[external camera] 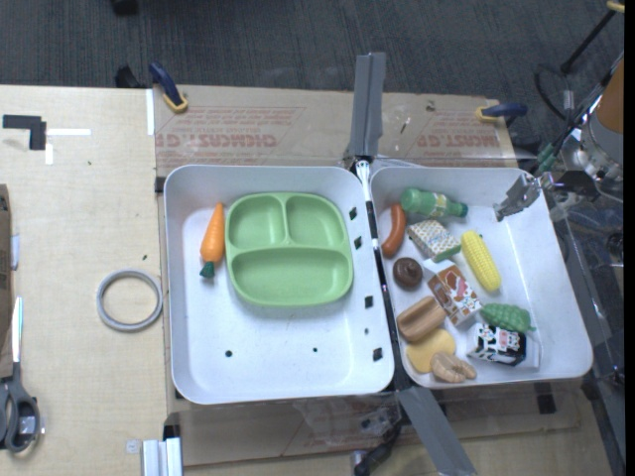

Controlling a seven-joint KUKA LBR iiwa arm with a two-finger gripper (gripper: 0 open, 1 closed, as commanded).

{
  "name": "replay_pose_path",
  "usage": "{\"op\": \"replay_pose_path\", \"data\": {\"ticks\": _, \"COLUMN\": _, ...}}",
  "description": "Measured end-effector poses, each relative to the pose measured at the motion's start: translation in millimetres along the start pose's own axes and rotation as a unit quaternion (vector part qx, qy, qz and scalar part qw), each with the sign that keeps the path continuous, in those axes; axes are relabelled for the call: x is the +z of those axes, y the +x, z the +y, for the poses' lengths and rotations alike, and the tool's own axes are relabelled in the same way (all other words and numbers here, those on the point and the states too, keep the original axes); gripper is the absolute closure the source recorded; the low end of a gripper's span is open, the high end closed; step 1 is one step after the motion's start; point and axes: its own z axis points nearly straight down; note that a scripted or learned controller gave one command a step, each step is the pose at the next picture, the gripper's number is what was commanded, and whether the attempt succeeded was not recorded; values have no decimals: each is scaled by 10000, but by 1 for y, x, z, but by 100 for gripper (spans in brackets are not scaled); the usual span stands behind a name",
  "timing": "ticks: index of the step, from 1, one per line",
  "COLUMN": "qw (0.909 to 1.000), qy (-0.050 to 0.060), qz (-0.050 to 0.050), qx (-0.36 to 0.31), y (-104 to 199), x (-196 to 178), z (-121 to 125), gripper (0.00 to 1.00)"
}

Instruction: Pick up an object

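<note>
Metal gripper, perhaps open, above knobbly plastic corn

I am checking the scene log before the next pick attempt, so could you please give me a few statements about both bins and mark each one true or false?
1. The carrot lies in the left bin, beside the green divided plate. True.
2. The corn cob rests on the plate. False: it lies in the right bin.
3. The gripper hangs over the right bin's upper right corner. True.
4. The green bottle stands upright. False: it lies on its side.
</note>
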Motion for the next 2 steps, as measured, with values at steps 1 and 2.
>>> {"op": "replay_pose_path", "data": {"ticks": 1, "qw": 9925, "qy": 6, "qz": 2, "qx": 1226, "y": -3, "x": 148, "z": -17, "gripper": 0}}
{"op": "replay_pose_path", "data": {"ticks": 2, "qw": 9923, "qy": 9, "qz": -1, "qx": 1237, "y": -4, "x": 139, "z": -17, "gripper": 100}}
